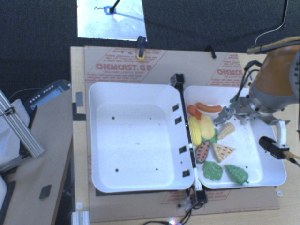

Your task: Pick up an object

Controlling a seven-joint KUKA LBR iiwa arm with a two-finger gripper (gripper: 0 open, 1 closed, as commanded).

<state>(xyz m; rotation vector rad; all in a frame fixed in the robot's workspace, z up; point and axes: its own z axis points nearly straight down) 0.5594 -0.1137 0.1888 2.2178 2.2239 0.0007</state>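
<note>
The right bin holds several toy foods. An orange sausage lies at the back, with a red-orange piece just left of it. Below them are a yellow corn cob, a yellow lump, a tan ridged piece, a triangular pizza slice and a reddish striped slice. Two green leafy pieces lie near the front. My gripper hangs low over the bin between the sausage and the tan piece, close above the yellow lump's right side.
The left bin sits beside the right one, joined by a black-clipped divider. A black and white fitting sits at the right bin's right side. The grey arm with its orange band comes in over the bin's back right corner.
</note>
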